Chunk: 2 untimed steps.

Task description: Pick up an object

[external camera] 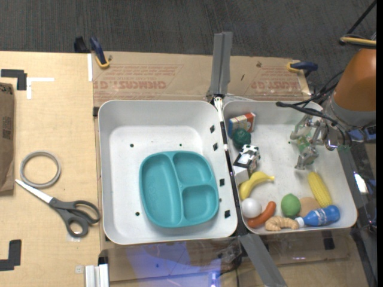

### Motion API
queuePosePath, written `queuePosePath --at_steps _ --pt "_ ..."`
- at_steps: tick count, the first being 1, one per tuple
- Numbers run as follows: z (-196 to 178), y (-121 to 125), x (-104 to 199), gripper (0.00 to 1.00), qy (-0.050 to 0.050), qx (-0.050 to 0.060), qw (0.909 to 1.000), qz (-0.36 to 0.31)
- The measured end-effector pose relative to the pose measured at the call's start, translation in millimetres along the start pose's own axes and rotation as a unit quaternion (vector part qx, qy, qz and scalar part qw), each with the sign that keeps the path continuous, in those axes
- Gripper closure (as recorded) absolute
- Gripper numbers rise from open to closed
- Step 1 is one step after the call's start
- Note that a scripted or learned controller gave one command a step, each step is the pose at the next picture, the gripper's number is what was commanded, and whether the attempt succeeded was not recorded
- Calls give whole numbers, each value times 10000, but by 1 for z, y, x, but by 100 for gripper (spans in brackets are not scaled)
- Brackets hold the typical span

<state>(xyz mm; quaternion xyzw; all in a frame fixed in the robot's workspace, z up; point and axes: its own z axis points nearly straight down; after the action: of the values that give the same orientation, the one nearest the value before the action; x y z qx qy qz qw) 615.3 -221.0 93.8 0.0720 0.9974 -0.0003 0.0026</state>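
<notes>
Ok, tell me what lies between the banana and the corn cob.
Bare white bin floor separates the banana from the corn cob, in the camera view.

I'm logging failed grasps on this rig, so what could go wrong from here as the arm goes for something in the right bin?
1. The gripper hangs over bare bin floor just above the corn cob; closing here would likely grab nothing.
2. The corn cob lies beside the right bin's wall, so a finger may strike the wall.
3. The toys at the near end sit crowded: green ball, blue bottle, sausage. A descent there could nudge neighbours.
</notes>
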Motion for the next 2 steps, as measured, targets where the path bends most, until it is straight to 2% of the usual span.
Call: queuePosePath --at_steps 2 --pt "0 0 0 0 0 0 10000 0"
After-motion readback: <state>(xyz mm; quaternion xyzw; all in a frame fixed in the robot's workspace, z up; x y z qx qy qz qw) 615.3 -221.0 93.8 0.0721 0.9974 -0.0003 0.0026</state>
